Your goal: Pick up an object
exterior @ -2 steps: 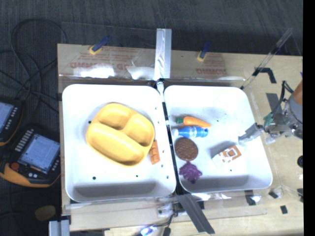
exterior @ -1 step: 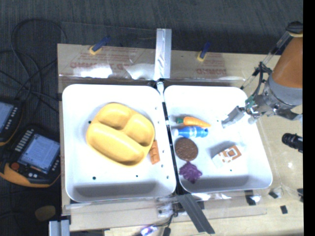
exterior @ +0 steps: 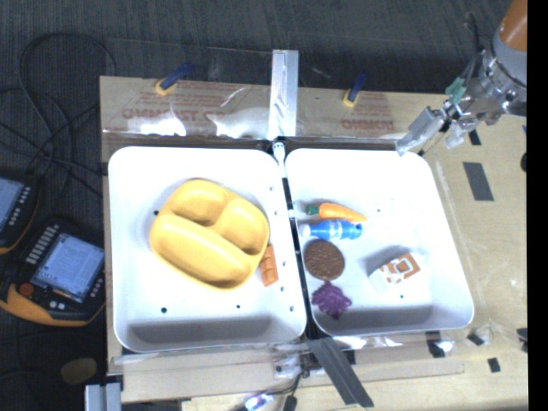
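Note:
In the right bin [exterior: 428, 195] lie an orange carrot [exterior: 340, 211], a small blue and white bottle [exterior: 330, 229], a brown round disc [exterior: 324, 260], a purple lumpy toy [exterior: 330, 299] and a white box with orange print [exterior: 396, 269]. The left bin [exterior: 137, 178] holds a large yellow bun-shaped object [exterior: 210, 232], with a small orange piece [exterior: 269, 265] by its right side. My gripper [exterior: 421, 133] hovers at the upper right, over the far right corner of the right bin and apart from all the objects. Nothing shows in it.
A raised divider [exterior: 288, 229] separates the two bins. Clear plastic sheeting with yellow clips [exterior: 174, 78] lies behind the bins. A handheld pendant [exterior: 56, 268] and cables rest on the floor at the left.

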Available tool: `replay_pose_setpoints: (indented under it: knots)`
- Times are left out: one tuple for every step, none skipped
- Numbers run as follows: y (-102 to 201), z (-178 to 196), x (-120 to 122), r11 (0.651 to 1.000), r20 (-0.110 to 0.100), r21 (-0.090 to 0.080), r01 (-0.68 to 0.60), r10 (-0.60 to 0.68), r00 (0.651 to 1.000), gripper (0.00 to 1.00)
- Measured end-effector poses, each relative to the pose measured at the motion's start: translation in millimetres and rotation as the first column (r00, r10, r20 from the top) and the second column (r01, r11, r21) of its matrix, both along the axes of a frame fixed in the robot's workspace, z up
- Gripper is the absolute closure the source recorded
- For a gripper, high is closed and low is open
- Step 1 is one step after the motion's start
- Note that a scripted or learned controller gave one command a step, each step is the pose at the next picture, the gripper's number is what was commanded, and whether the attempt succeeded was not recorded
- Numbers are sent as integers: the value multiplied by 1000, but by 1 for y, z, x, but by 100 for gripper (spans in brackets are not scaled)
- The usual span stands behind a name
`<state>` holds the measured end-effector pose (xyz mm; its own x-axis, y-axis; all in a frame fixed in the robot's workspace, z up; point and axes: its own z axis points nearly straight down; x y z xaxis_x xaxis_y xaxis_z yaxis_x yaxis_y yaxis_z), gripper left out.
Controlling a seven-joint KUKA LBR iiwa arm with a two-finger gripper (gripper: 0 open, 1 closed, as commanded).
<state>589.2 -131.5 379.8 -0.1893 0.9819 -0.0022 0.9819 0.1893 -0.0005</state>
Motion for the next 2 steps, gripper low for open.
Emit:
replay_pose_setpoints:
  knots:
    - [-36,55,-9,992,0,-2,-123,123,992,0]
    - [-78,-20,-33,927,-1,-1,-375,375,927,0]
